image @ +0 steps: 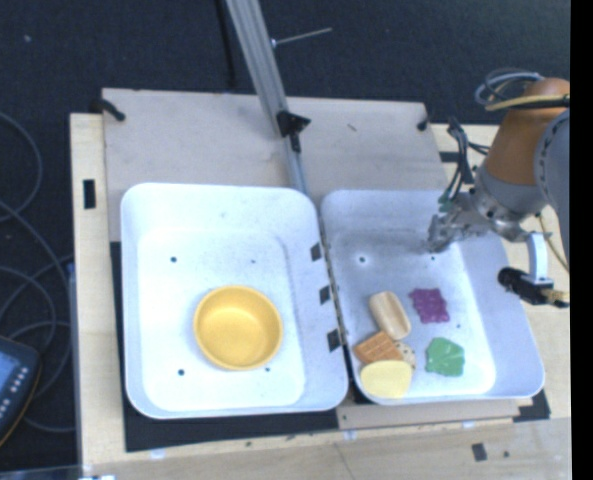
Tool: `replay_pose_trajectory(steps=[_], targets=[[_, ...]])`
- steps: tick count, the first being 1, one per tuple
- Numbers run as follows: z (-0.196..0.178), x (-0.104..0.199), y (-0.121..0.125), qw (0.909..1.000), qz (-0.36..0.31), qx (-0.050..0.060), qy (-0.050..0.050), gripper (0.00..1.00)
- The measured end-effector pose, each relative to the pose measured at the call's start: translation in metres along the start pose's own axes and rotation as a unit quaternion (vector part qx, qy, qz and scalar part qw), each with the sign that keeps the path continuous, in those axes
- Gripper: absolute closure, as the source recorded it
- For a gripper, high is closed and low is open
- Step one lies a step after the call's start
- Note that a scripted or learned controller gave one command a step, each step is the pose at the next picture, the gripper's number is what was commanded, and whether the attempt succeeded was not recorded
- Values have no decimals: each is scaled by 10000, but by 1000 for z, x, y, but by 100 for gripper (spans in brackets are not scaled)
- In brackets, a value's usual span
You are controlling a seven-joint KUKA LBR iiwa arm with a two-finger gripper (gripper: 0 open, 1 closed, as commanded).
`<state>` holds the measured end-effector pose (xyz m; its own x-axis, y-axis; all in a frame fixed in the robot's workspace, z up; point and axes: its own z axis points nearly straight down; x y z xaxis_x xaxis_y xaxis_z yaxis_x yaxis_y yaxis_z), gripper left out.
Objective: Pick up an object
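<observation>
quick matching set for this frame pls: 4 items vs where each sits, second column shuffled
Items:
1. yellow bowl
2. purple piece
3. green piece
4. gripper

Places:
A. right bin, near-right corner area
B. over the far part of the right bin
C. left bin, alone
D. right bin, just beyond the green piece

Pairs: 1-C, 2-D, 3-A, 4-B

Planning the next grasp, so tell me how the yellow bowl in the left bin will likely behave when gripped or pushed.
The yellow bowl looks like thin, stiff plastic, so probably light and rigid. It sits upright on a broad base, so tipping seems unlikely. Its smooth surface on the smooth floor of the left bin suggests it would slide when pushed; the rim is probably the only graspable part.
</observation>
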<state>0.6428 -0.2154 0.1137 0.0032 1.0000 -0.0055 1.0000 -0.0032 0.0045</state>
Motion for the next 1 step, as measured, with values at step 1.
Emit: replay_pose_trajectory(steps=[1], targets=[[-46,-3,-3,10000,-9,-11,21,100]])
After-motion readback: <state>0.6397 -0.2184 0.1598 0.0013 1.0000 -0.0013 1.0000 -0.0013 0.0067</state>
